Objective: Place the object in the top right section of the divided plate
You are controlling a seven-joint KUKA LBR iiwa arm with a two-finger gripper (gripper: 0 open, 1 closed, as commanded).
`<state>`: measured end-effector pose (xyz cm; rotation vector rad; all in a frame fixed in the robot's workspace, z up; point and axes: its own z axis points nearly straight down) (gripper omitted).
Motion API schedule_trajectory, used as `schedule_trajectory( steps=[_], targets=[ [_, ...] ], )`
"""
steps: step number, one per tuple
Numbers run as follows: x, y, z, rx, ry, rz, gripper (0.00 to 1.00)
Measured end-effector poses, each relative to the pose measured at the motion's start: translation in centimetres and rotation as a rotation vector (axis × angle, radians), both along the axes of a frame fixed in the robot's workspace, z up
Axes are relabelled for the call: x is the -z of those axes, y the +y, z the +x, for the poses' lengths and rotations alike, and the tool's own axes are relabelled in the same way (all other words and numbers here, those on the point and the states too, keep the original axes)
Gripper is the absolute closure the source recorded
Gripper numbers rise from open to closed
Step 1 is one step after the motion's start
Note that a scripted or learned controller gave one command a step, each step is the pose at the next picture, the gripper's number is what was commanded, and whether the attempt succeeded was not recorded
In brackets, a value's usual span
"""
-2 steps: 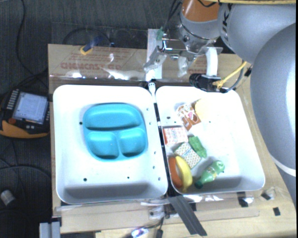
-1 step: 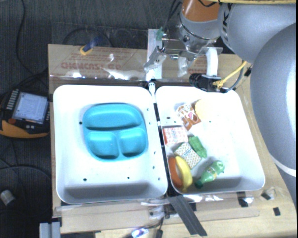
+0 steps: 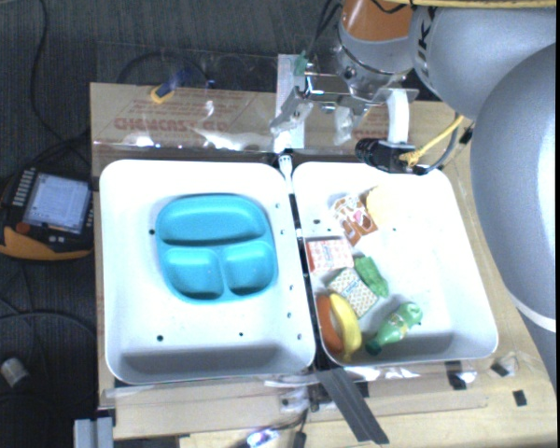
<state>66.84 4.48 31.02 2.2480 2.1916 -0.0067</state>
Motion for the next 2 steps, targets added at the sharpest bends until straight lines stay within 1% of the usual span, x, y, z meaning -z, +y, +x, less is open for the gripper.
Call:
schedule_trajectory(
  steps=[1,2],
  targets=[
    [-3.9,2.8,0.0,-0.216,0.0,-0.002,0.0],
    [-7.1,4.2,0.1,-0.36,-0.001,-0.001,0.0]
  ],
)
